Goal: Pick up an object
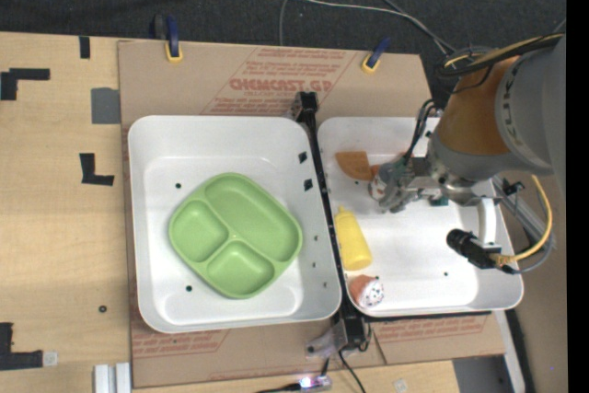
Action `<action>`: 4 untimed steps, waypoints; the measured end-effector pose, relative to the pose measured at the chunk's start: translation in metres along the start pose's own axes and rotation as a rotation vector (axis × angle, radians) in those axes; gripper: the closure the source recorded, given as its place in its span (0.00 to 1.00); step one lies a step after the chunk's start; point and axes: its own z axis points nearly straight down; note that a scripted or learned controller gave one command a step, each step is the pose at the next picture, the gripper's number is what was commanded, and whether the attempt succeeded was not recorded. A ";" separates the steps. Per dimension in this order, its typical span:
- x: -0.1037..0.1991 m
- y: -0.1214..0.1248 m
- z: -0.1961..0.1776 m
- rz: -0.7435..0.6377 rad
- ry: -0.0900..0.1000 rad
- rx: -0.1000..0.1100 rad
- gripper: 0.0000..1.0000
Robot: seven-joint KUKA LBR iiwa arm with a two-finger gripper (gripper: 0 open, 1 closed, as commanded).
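Hand (394, 194) low in the right bin (479, 294), grip state impossible to tell. Just left: brown piece (353, 165). Below-left: yellow bottle (352, 237). Farther left: green divided plate (235, 235).

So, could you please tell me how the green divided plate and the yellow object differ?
The green divided plate is broad and flat with three compartments; the yellow object is small, narrow and elongated. The plate lies in the left bin, the yellow object in the right bin against the dividing wall, nearer the gripper. Both lie untouched on white bin floors.
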 end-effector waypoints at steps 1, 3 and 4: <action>0.004 0.004 -0.043 0.001 -0.001 -0.006 1.00; 0.058 0.020 -0.086 -0.002 0.000 -0.002 1.00; 0.113 0.037 -0.099 -0.004 0.001 -0.004 1.00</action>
